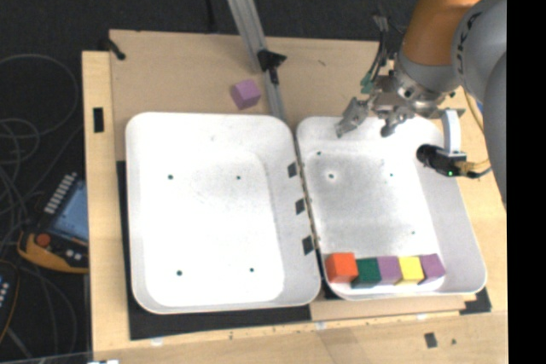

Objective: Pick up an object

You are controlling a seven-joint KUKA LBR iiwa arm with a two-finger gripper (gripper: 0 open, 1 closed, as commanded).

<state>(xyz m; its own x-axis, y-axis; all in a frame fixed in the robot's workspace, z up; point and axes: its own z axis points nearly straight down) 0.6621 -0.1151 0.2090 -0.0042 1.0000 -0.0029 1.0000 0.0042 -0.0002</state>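
While gripper hangs spread at rim | blocks line near wall

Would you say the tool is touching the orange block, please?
Apart. The camera view shows the tool at the right bin's far end, the orange block at its near wall.

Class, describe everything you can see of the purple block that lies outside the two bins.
The purple block is a small, plain cube, pale violet, matte, with lighter top and darker side faces. It rests flat on the tan bench, turned slightly askew, just beyond the far edge of the left bin and beside the slanted grey metal rail. It touches only the bench; the hand is well away, over the right bin.
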